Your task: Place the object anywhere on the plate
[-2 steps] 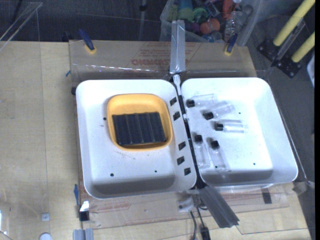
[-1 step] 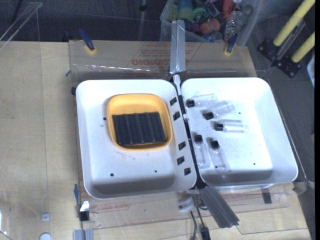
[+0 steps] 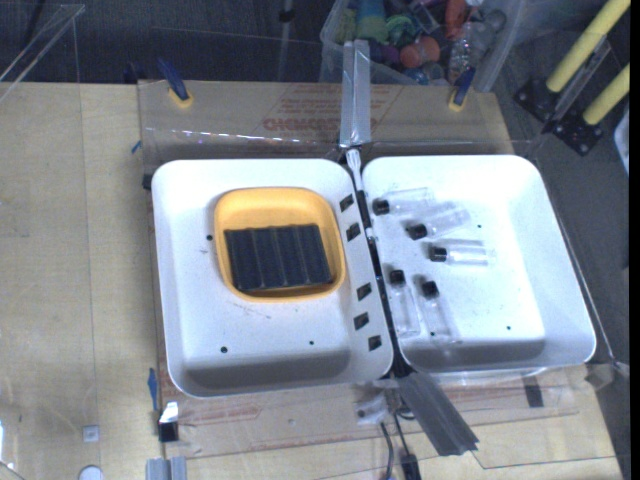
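Observation:
A yellow, rounded-square plate rests in the left white bin. A dark, ribbed rectangular object lies flat on the plate, covering most of its floor and reaching its front rim. In the right white bin lie several small clear bottles with black caps, scattered near the bin's left side.
A ridge with black clips separates the two bins. Behind them are a metal strip and a clear box of colourful toys. Yellow foam tubes lean at the back right. Bare wooden bench lies to the left.

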`<state>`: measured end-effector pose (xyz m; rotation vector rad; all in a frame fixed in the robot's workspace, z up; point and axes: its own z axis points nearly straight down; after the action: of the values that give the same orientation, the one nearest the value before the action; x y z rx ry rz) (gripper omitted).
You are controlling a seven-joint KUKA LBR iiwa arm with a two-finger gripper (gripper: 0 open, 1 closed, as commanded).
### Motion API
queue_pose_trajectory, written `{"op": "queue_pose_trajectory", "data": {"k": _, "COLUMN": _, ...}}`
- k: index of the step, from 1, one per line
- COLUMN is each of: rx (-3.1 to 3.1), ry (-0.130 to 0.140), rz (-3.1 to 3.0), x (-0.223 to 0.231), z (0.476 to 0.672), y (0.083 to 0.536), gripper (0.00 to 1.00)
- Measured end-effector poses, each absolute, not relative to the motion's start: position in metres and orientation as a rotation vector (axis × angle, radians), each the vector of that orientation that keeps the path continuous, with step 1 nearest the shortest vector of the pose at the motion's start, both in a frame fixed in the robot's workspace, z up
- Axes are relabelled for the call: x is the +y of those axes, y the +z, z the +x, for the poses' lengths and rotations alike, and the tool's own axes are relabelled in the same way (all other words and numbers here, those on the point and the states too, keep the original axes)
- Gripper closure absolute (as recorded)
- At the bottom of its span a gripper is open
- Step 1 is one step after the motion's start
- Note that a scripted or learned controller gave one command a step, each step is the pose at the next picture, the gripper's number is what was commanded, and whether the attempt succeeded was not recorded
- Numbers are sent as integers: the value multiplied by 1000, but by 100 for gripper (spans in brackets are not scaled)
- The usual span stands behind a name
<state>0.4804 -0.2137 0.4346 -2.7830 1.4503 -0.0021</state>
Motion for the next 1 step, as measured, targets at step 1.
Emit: {"op": "queue_pose_trajectory", "data": {"k": 1, "rx": 1469, "ry": 4, "rz": -2774, "x": -216, "z": 479, "y": 383, "gripper": 0}}
